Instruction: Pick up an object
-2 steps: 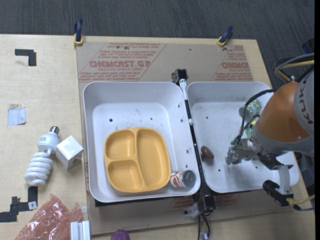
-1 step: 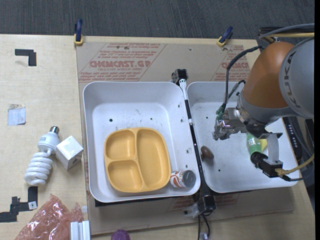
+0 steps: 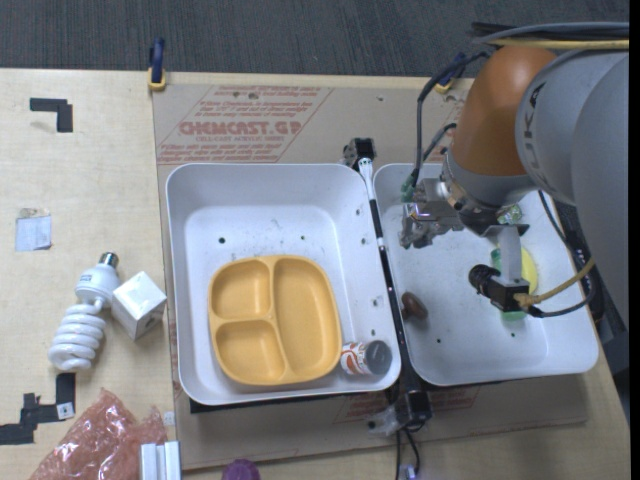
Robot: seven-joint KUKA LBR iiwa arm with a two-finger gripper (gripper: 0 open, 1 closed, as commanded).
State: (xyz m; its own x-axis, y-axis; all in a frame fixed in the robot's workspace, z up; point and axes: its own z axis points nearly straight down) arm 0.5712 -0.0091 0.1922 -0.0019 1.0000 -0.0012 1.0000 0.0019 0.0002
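My gripper [image 3: 424, 222] hangs over the upper left part of the right bin [image 3: 470, 353], below the orange band of the arm. A small brown object [image 3: 414, 308] lies on the bin floor a little below the gripper, near the bin's left wall and apart from it. A yellow and green object [image 3: 524, 268] lies to the right, partly hidden by the arm and a black fitting [image 3: 495, 283]. In the left bin [image 3: 190, 268] a yellow divided plate [image 3: 275, 318] lies flat, with a small can [image 3: 364, 358] on its side at the plate's lower right corner.
Outside the bins, on the bench at left, lie a spiral light bulb [image 3: 82, 318], a small white box [image 3: 139, 304] and a red mesh bag [image 3: 95, 438]. A black rail [image 3: 378, 238] divides the two bins. Cables loop off the arm over the right bin.
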